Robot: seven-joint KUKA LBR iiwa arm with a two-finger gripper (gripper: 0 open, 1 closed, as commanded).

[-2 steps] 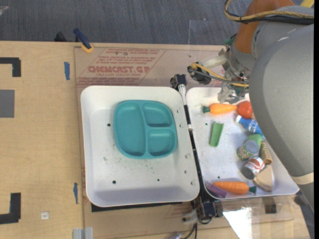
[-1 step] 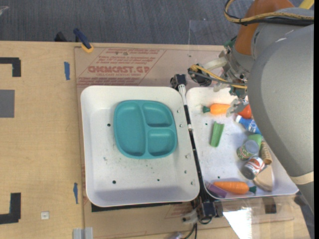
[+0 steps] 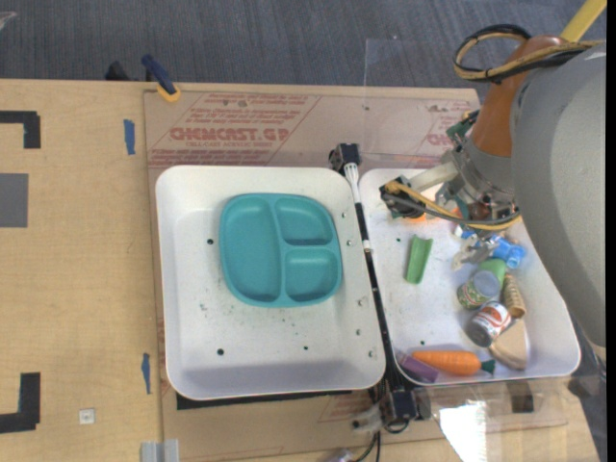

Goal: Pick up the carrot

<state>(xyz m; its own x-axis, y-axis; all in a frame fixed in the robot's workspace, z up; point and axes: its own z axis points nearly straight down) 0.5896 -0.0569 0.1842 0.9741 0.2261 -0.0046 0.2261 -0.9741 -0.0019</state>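
Observation:
The carrot [image 3: 448, 361] is orange with a green stub at its right end. It lies flat along the near edge of the right bin [image 3: 438, 301]. My gripper [image 3: 472, 210] hangs over the far part of that bin, well above the carrot in the view and apart from it. Nothing is seen held in it.
A green block [image 3: 418, 258] lies mid-bin. Near the right wall are a blue piece [image 3: 506, 254], a green can [image 3: 480, 288], a red-and-white can [image 3: 491, 320] and a tan piece [image 3: 512, 347]. A purple item [image 3: 420, 367] touches the carrot's left end. The left bin [image 3: 188, 335] holds a teal divided plate [image 3: 281, 248].

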